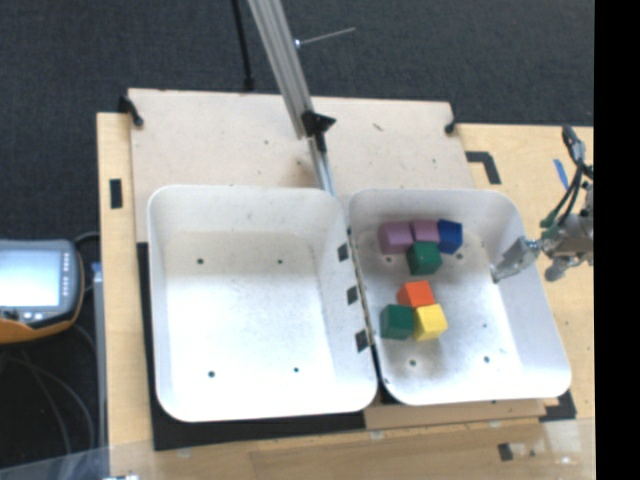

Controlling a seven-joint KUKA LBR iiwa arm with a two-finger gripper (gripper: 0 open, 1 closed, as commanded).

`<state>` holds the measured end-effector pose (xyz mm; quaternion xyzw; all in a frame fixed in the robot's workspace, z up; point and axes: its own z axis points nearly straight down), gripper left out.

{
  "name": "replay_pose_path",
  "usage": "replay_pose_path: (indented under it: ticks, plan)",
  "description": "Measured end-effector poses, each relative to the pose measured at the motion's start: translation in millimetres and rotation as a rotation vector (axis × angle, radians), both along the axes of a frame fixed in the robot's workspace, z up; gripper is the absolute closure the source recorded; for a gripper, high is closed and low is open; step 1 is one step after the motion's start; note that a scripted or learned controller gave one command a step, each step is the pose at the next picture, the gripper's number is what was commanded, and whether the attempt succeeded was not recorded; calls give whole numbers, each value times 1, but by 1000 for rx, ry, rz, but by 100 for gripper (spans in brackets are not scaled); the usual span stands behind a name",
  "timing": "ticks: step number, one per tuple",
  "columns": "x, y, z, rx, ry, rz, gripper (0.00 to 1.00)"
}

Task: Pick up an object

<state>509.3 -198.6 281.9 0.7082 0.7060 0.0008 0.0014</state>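
7 blocks [418,273] clustered in right bin [520,363].

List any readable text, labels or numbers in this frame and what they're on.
None readable.
The handheld pendant at the left edge has a lit screen, but its contents are washed out and too small to read.
The coloured blocks in the right bin show plain faces, no markings visible.
The black marks along the divider between the bins look like tape or clips, not characters.
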Motion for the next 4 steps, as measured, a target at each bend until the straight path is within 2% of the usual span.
replay_pose_path:
  ticks: [1,2,3,4]
  plan:
    - [4,70,-111,3,10,9,0]
    - [29,34,-143,-2,3,1,0]
    - [86,52,-161,-5,-23,0,0]
    - [86,52,-161,-5,-22,2,0]
